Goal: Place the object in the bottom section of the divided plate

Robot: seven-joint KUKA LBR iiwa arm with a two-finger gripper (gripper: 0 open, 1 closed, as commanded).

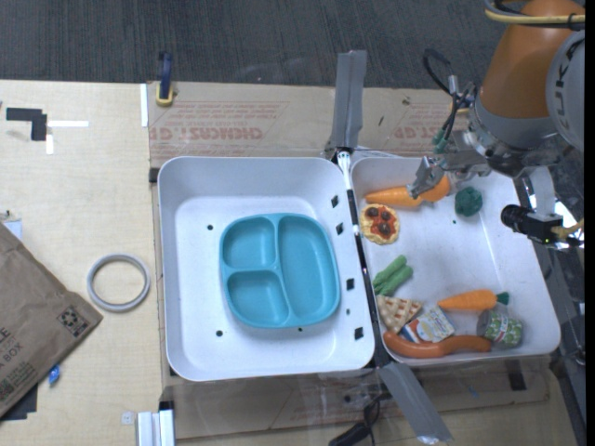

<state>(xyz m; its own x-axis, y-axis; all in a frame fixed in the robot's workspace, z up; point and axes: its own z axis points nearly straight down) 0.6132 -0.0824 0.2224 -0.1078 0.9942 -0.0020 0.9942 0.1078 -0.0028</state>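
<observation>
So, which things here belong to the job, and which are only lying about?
For the job:
- blue divided plate in the left bin
- carrot under the hand
- right bin with the toy foods

Lying about:
- tape ring
- brown paper bag
- blue clamp
- second carrot, pizza, green beans

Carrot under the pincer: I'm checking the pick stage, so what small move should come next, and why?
Probably lift straight up. The pincer sits on the top carrot in the right bin, while the blue plate in the left bin holds nothing yet.
</observation>
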